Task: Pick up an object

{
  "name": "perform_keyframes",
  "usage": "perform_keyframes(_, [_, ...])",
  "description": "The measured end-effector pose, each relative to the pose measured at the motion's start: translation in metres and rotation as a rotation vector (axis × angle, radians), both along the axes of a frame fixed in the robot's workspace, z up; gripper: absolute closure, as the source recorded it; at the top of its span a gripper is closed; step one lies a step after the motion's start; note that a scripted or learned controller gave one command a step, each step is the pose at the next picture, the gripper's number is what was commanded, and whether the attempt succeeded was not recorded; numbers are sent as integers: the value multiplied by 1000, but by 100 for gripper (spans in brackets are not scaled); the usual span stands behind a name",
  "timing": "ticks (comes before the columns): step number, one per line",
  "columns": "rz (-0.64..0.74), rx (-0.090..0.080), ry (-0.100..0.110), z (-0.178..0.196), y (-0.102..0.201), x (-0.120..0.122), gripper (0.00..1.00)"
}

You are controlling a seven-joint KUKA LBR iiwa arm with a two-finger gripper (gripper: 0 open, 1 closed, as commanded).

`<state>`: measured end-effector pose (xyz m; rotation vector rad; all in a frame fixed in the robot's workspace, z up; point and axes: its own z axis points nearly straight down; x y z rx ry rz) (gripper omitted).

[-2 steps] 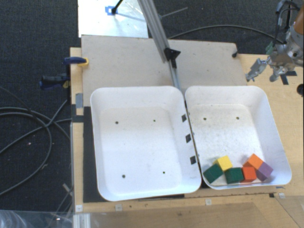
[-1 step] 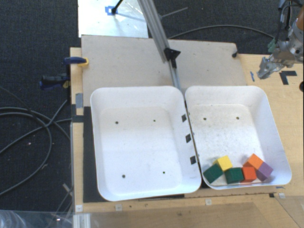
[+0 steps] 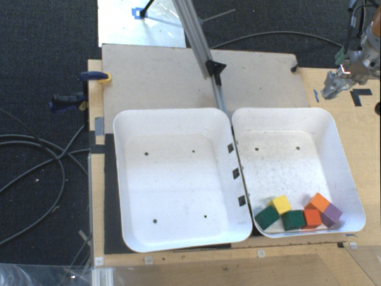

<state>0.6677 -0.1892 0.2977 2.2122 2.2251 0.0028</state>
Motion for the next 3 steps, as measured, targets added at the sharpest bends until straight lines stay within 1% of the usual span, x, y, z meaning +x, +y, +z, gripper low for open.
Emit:
perform_keyframes(1, [-7, 0, 5, -31, -23, -26, 100])
perform_keyframes(2, [4, 5, 9, -132, 49, -33, 100])
perform_keyframes(3, [-7, 3, 10, -211, 45, -91, 100])
